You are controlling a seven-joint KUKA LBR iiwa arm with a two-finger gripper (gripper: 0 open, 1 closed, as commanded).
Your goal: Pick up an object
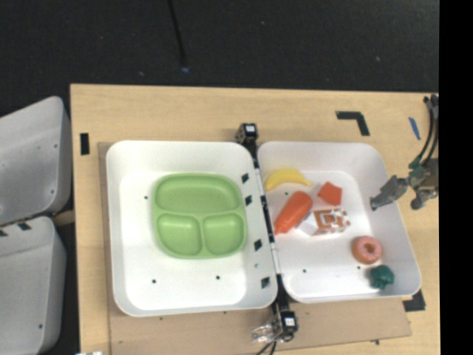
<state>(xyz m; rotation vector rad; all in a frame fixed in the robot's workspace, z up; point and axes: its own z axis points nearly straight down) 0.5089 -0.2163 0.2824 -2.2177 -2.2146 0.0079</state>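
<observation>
The bench fills the centre of the frame and carries two shallow white bins side by side. The left bin holds a green divided plate at its middle. The right bin holds every candidate for picking: an orange carrot lying at a slant near the bin's left wall, a yellow banana just above it, an orange-red block to the right of the banana, a small red-and-white item at the bin's centre, a pink doughnut lower right, and a dark green piece near the lower right corner.

The gripper sits at the right edge of the frame, over the right bin's right wall. It carries nothing, and whether it is spread or closed cannot be told from this view.

Recommended procedure: select an isolated target. The doughnut stands apart from its neighbours and is nearest. Centre over it before descending; avoid the crowded carrot and banana pair.
</observation>
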